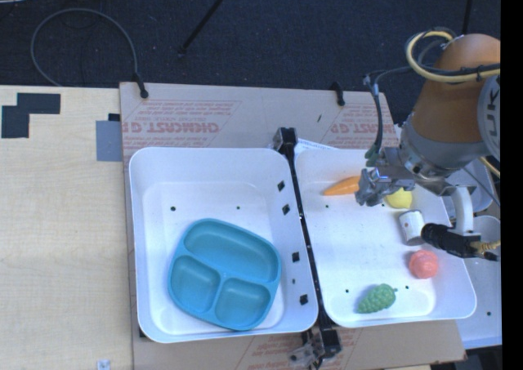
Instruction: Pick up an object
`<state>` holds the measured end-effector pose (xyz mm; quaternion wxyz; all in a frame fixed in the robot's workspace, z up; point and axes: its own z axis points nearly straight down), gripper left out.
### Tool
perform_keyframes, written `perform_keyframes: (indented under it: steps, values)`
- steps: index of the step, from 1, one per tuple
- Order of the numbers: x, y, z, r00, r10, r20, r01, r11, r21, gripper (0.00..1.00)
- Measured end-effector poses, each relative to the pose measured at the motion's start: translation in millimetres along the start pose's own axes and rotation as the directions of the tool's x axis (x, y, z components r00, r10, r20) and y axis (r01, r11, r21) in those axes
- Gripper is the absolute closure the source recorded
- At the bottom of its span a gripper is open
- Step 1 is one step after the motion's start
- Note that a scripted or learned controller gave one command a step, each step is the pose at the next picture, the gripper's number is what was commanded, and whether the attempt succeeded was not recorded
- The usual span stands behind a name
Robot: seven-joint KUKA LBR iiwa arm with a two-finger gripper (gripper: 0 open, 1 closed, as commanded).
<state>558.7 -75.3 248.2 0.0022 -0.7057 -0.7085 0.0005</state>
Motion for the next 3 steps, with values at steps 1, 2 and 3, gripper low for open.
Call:
perform_keyframes:
  steps: [1,2,3]
  values:
    - [44.8,-7.3,-2.1,1.000,0.000,0.000,0.000,1.000,0.001,1.00]
    - [93.9,-15.3,-5.2,1.000,0.000,0.000,0.000,1.000,0.001,1.00]
    - [156.1,-21.5,6.0,1.000,-0.001,0.001,0.001,1.000,0.003,1.00]
